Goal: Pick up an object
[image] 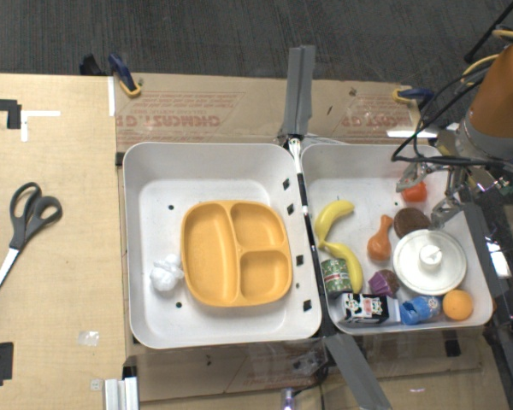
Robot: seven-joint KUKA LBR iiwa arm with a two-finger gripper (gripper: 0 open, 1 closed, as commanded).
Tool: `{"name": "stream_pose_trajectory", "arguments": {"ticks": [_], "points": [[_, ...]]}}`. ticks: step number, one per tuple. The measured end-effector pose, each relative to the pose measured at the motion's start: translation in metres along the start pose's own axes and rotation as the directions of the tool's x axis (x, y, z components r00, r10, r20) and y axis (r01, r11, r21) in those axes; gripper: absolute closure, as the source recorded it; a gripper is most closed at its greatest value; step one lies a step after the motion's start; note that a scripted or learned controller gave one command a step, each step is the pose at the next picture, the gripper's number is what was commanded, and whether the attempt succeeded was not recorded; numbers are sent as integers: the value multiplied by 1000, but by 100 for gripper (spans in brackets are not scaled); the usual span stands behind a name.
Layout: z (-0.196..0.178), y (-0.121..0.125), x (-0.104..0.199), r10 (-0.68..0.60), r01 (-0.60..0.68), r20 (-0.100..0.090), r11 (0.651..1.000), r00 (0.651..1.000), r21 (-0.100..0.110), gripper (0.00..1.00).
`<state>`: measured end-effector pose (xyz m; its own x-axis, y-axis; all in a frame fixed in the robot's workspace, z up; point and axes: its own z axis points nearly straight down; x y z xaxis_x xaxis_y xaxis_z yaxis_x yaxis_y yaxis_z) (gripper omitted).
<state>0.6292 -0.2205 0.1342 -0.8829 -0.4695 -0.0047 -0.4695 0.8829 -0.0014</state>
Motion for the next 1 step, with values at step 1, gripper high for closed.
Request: {"name": "stream_pose_trajectory", "arguments": {"ticks": [1], "points": [[39,19,-5,389,-389,3,921,921,3,0]]}}
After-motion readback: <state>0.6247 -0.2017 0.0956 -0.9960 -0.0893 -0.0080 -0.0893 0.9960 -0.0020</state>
